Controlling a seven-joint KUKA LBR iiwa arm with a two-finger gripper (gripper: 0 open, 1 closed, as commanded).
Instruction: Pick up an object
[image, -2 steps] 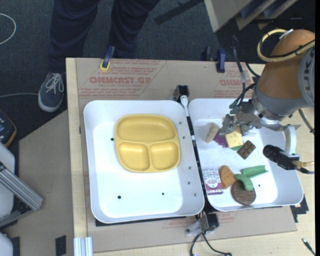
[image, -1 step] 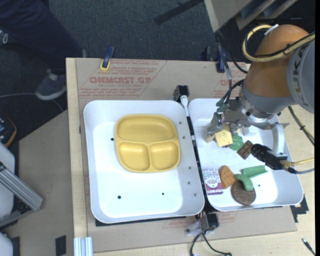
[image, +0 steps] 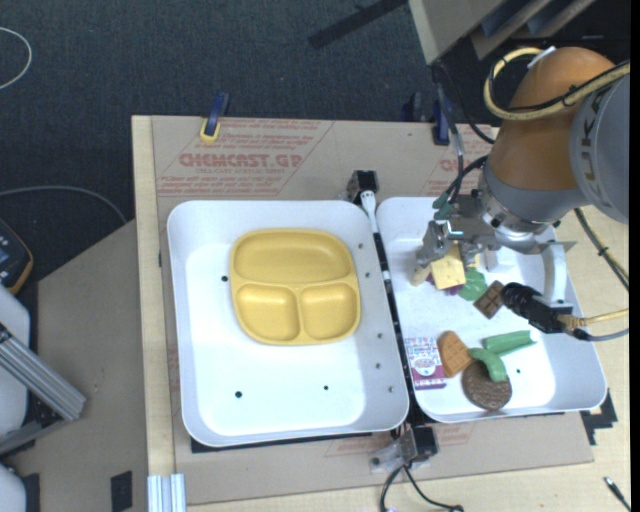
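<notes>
Two white bins on the table; arm over the right bin.
The hand is low in the right bin's upper left, its state cannot be told, at a yellow wedge; the left bin holds a yellow divided tray.

Yellow tray in white bin; green toy, brown disc beside
</notes>
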